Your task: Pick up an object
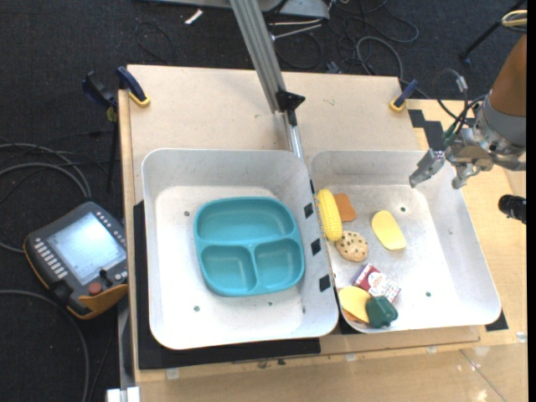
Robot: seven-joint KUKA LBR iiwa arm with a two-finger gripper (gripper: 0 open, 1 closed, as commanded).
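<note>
Yellow oval toy (389, 229) lies mid right bin (469, 258), near corn (330, 214) & cookie (353, 245). Gripper (441, 169) hovers by bench's right edge, jaws spread wide, nothing btwn. Approach step, I'd say; next needs descent over toy.

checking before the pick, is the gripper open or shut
Open: the gripper's two fingers stand apart above the right bin, nothing between them.

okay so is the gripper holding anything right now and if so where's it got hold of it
Nothing is held. The gripper hangs open over the right bin's upper right corner, apart from the corn cob and the other toy food.
</note>
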